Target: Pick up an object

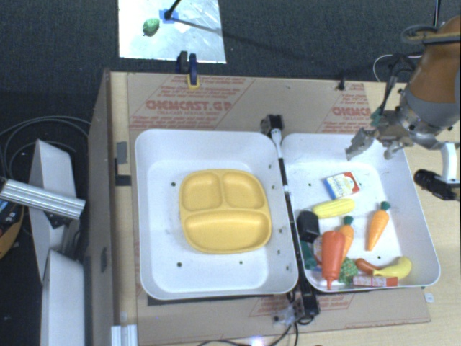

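Camera view: the claw point(374, 140) hangs open over the far edge of the right white bin point(425, 231), gripping nothing. In that bin lie a small blue-and-red carton point(341, 185), a yellow corn cob point(333, 208), two orange plastic carrots point(377, 226) point(332, 254), a black block point(308, 225) and a yellow banana point(395, 269). The left white bin point(158, 193) holds a yellow divided plate point(224, 210).
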Motion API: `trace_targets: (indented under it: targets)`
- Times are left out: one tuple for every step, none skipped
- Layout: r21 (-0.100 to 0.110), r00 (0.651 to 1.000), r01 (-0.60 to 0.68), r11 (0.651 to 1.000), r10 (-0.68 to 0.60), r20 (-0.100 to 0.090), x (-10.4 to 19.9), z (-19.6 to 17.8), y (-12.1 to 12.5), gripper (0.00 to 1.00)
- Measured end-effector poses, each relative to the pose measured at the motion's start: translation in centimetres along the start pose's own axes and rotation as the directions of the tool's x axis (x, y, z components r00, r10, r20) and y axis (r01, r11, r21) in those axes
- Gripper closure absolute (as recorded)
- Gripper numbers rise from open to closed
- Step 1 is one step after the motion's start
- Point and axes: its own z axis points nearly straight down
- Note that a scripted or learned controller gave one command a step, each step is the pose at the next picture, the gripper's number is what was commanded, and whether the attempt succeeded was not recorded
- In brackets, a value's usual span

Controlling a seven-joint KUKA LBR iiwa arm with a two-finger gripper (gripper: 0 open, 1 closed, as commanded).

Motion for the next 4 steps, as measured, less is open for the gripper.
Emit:
trace_targets:
  targets:
    - [0.003,1.0,-0.001,1.0,0.001,-0.001,1.7,7.0,-4.5,0.0]
    - [-0.022,1.0,-0.01,1.0,0.01,0.016,5.2,10.7,-9.7,0.0]
    - [0.002,1.0,-0.002,1.0,0.002,0.0,1.5,12.8,-3.2,0.0]
    - [-0.004,1.0,-0.001,1.0,0.001,0.002,-1.2,0.7,-2.5,0.0]
